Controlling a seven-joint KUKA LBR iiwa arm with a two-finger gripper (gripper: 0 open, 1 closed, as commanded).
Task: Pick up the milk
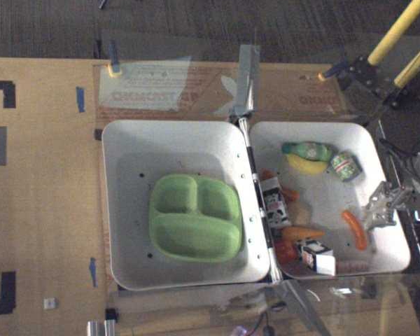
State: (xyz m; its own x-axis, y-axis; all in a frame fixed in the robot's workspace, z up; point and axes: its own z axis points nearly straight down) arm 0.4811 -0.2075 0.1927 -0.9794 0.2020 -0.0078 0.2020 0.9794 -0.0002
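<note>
At right bin's left wall: milk (274,203) | gripper (382,208) well apart, right | jaws' state unclear

- Smooth white plastic bins (119,187), faintly glossy.
- Matt green plastic plate (194,218).
- Printed carton milk (274,203).
- Bare shiny metal gripper (383,205).
- Matt brown cardboard bench (42,187).
</note>
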